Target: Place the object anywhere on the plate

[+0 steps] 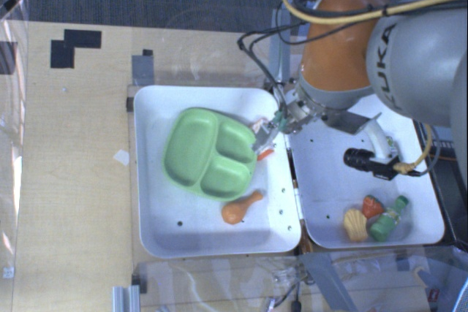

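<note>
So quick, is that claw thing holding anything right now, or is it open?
Gripper: at the right edge of the green divided plate; whether it is open, shut or holding anything cannot be told from this view.

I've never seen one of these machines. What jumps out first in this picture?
A big grey arm with an orange band reaches in from the right, its claw at the right edge of a green divided plate in the left white bin. A toy chicken drumstick lies below the plate; toy foods cluster in the right bin.
</note>
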### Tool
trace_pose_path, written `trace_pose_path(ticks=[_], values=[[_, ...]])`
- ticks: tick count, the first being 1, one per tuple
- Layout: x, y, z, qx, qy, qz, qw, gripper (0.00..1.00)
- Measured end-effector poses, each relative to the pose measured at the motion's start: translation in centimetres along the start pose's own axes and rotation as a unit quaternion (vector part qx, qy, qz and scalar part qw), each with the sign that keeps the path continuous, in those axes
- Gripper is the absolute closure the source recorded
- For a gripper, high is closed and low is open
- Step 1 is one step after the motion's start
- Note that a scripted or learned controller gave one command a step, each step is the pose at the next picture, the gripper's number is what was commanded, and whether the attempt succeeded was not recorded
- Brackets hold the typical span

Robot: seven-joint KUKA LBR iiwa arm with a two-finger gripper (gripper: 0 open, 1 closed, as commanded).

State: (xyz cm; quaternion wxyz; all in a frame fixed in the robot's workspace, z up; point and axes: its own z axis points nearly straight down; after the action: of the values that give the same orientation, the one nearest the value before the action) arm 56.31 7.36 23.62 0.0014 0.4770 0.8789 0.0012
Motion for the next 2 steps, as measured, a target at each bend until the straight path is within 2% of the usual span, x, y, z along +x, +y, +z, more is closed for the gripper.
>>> trace_pose_path(ticks=[1, 2], values=[[-0.1, 0.2, -0.9, -0.001, -0.001, -0.001, 1.0000, 1.00], [1.1, 5.8, 2.7, 0.001, 0.000, -0.043, 0.9991, 1.00]])
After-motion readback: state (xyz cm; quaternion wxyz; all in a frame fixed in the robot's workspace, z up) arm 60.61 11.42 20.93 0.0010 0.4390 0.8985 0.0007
